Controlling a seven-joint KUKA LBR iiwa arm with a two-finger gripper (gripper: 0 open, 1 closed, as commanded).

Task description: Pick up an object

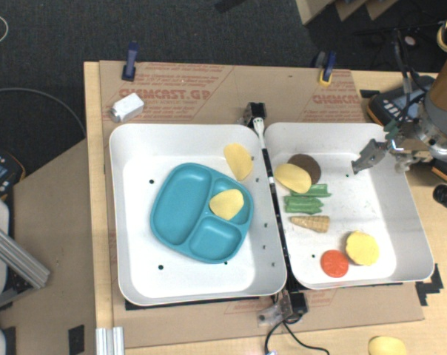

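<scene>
Object to pick: none chosen yet, as far as I can judge. Candidates lie in the right bin [408, 198], all to the left of and below the fingers [365, 159].

- Fingers: two dark prongs hang over the bin's upper right part, spread apart, nothing between them. Grey wrist enters from the right.
- Nearest to the fingers: a brown disc [306, 167], with a pale yellow lump [291, 177] overlapping its left side. Just below these, green bean pods [306, 198], then a tan cone-shaped piece [311, 223] with a ribbed look.
- Farther down from the fingers: a yellow lemon-like piece [363, 248] and a red-orange ball [334, 263], just beside each other.
- Far left of the fingers, in the left bin [127, 220]: a teal divided plate [179, 205] carrying a yellow piece [226, 203]; another yellow piece [238, 160] above it by the rim.

Materials, my judgement: toy food, smooth moulded plastic, mostly rounded. Bins are glossy white, shallow, sloped walls.

Risks:
- Rounded smooth pieces could squirt out sideways as the fingers close, especially the ball and lemon.
- Disc and yellow lump touch; a descent there may catch both or nudge one away.
- Bean pods and cone lie flat and low; the fingers could scrape the bin floor and close on nothing.
- Ball sits near the lower wall, which may block one finger.
- The desk [209, 87] beneath is cardboard-covered; the bins may shift if pushed.
</scene>
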